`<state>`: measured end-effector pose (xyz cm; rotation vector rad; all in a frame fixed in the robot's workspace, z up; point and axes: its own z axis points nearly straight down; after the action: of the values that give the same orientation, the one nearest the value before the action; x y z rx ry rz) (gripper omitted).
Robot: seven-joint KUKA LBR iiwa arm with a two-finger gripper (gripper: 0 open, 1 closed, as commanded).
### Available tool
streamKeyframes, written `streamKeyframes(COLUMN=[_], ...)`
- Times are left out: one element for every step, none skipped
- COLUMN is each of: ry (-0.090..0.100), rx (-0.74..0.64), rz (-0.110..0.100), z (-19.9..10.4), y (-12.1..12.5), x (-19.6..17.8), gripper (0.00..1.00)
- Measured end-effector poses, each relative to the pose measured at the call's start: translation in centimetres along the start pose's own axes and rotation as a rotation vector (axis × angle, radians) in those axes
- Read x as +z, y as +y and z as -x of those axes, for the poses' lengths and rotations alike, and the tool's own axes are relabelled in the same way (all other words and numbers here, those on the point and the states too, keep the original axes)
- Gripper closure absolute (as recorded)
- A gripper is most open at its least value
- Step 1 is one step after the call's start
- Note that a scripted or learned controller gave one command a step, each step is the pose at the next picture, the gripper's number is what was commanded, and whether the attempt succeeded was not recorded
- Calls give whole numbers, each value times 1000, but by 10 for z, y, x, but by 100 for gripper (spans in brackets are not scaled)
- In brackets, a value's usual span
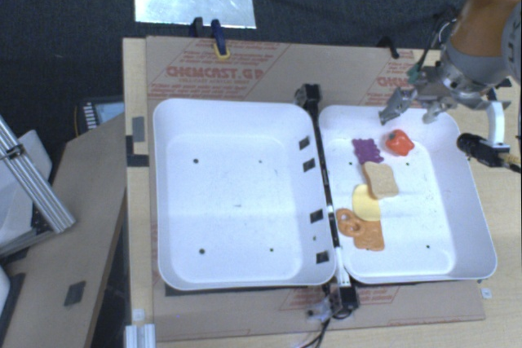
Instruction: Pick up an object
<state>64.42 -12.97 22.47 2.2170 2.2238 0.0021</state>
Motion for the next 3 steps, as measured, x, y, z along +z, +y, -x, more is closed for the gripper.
streamKeyframes(ry=[3,2,-3], rx=[2,6,-3], rz=[-15,-5,16], z=[-5,-4,-14], y=[-26,-115,-86], x=[135,140,-3], gripper=[0,0,0])
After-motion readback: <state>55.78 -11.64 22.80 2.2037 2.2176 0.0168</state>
